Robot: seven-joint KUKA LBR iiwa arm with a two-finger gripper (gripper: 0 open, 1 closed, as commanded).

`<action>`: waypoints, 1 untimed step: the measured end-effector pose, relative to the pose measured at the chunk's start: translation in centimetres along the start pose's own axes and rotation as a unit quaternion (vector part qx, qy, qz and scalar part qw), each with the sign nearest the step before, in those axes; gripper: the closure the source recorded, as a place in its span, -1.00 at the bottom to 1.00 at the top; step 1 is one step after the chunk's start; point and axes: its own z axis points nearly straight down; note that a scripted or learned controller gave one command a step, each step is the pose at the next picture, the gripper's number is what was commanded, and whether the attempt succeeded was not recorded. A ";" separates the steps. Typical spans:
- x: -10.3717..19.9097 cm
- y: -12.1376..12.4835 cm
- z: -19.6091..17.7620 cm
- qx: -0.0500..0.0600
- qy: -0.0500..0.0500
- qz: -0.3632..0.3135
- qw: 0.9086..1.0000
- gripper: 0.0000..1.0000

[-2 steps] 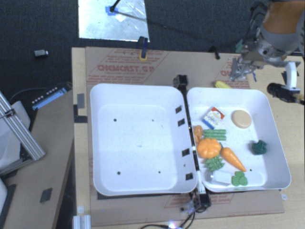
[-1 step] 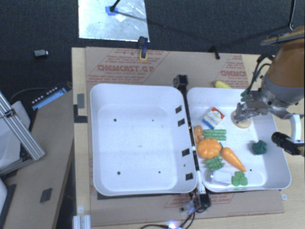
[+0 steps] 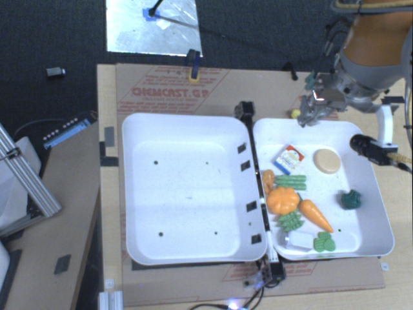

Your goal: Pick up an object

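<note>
My gripper (image 3: 312,113) hangs over the back rim of the right bin (image 3: 374,221), near its far left corner, with nothing seen held in it. In that bin lie a small white, blue and red carton (image 3: 289,159), a tan round biscuit (image 3: 327,161), green beans (image 3: 290,181), an orange pumpkin (image 3: 282,200), a carrot (image 3: 315,215), a dark green broccoli (image 3: 350,199), a green vegetable piece (image 3: 290,221), a pale flat item (image 3: 300,239) and a green leafy piece (image 3: 324,242). The carton is the item closest to the gripper, a little in front of it.
The left bin (image 3: 187,186) sits beside the right one, joined by black clips (image 3: 248,166) along the shared rim. A small yellow thing (image 3: 295,114) lies on the cardboard just left of the gripper. A shiny sheet (image 3: 151,17) lies at the back.
</note>
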 end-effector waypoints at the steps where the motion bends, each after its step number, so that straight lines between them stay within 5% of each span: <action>1: 0.5 3.0 5.6 0.006 -0.001 0.003 1.000 1.00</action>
